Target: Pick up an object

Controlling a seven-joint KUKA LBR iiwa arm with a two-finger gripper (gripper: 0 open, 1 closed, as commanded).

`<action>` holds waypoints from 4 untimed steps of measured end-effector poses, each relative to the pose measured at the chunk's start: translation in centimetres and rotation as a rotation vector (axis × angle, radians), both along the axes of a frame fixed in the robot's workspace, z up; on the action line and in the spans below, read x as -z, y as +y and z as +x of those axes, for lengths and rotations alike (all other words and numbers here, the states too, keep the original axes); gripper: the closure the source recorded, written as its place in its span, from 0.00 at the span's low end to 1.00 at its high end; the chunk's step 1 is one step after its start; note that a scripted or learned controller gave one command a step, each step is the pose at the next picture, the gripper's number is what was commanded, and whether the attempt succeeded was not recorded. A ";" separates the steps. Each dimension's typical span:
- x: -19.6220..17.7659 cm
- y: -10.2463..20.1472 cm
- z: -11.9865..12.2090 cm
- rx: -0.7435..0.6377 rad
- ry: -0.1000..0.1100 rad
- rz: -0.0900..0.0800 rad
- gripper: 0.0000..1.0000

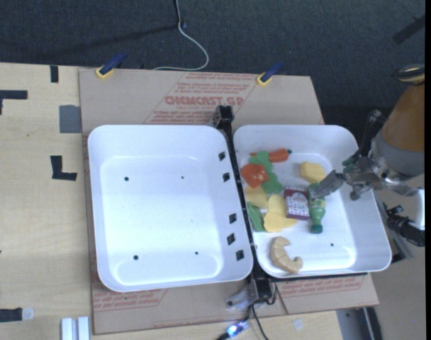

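Note:
The right bin (364, 246) holds a cluster of toy foods. A red tomato (254, 175) and an orange carrot (278, 154) lie at its far left, with a green leafy piece (273, 185) beside them. A yellow lemon (312, 170) sits near the middle. A purple box (296, 204), a green bottle (317, 216) and yellow pieces (275, 216) lie together lower down. A tan croissant (285, 255) rests near the front wall. My gripper (323, 188) reaches in from the right, low over the bin, its tip between the lemon and the green bottle.
The left bin (102, 190) stands side by side with the right one, a black hinge strip (233, 190) between them. Both rest on a cardboard sheet (194, 98) held by blue-and-yellow clamps (110, 64). A cable (191, 37) runs across the dark floor behind.

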State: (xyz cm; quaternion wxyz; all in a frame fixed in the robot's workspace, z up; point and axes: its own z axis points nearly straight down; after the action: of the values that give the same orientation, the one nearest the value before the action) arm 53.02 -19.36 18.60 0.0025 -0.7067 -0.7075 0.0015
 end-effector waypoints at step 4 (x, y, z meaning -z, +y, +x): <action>10.4 8.7 11.0 -0.003 -0.004 -0.002 1.00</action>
State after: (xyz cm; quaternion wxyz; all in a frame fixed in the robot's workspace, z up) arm 63.98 -10.70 8.23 0.0006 -0.7055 -0.7087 0.0008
